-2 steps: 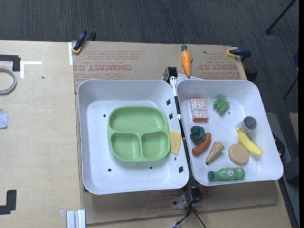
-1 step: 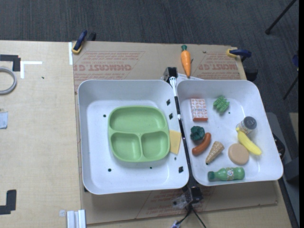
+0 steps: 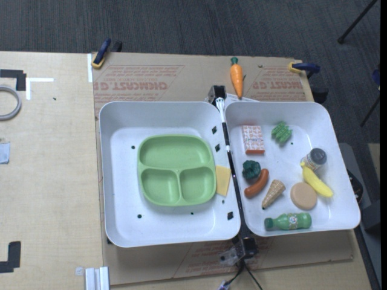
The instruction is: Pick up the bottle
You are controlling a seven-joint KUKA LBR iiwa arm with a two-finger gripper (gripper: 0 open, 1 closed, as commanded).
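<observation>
bottle (image 3: 288, 222): green, lying on its side at the near edge of the right bin (image 3: 338, 162) | neighbours: cone (image 3: 272, 193), round bun (image 3: 303, 196) just behind | left bin (image 3: 115, 162): green plate (image 3: 177, 170)

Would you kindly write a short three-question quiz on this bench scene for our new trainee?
1. True or false: the green bottle stands upright in the left bin.
2. Which item lies outside both bins? A) carrot B) banana C) sausage
3. Fill in: the cheese slice lies beside the right edge of the green ____.

Key
1. False: it lies on its side at the near edge of the right bin.
2. A: the carrot rests on the cardboard behind the bins.
3. Tray, the one with three compartments.
</observation>
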